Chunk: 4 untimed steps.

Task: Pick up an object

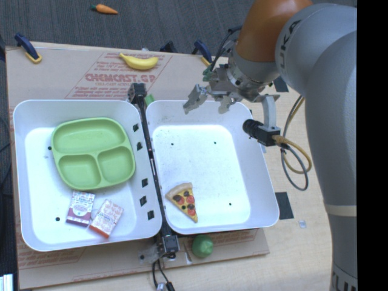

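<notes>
From my seat I see the gripper hanging over the far rim of the right bin, its two grey fingers spread wide with nothing between them. The arm comes in from the right, its orange band sitting just above the wrist, and a black cable loops down beside the bin's right wall.

In the right bin I have one thing to go for: a toy pizza slice lying flat near the front left corner, its crust toward the divider and its tip pointing to the front right. It is well apart from the gripper, on the opposite end of the bin.

The left bin holds a green divided plate with three compartments, set toward the back. In front of it lie two small snack packets side by side, touching or nearly so, both slightly tilted.

Outside the bins, a toy banana rests on the cardboard sheet behind the left bin, a green ball sits at the front edge just below the right bin, and a toy carrot lies on the dark floor far back. Blue clamps grip the cardboard's rear edge.
</notes>
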Tool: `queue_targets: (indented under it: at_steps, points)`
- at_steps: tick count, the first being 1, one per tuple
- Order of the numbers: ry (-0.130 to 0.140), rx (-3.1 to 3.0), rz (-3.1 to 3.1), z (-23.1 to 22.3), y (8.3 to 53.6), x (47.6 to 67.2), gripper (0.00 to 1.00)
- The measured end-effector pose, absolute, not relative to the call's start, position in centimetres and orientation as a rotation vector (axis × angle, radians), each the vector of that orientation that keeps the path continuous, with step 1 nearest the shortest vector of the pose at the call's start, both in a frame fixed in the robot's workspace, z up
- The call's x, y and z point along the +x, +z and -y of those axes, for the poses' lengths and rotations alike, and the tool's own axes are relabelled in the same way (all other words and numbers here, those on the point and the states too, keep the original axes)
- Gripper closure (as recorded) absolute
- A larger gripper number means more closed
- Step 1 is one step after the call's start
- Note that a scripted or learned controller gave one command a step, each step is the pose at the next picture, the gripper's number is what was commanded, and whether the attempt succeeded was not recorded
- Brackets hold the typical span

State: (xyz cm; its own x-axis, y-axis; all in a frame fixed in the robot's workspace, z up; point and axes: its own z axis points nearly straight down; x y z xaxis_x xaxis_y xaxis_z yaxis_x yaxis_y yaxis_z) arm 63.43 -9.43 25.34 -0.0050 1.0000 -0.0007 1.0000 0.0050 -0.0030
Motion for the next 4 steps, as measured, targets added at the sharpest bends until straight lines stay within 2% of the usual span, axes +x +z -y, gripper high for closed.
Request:
queue_targets:
  at_steps: [1, 4]
  points:
    - [0.009, -2.215, 2.224, 18.95, 16.18, 65.53, 0.00]
    - [0.005, -2.215, 2.228, 18.87, 16.34, 65.64, 0.00]
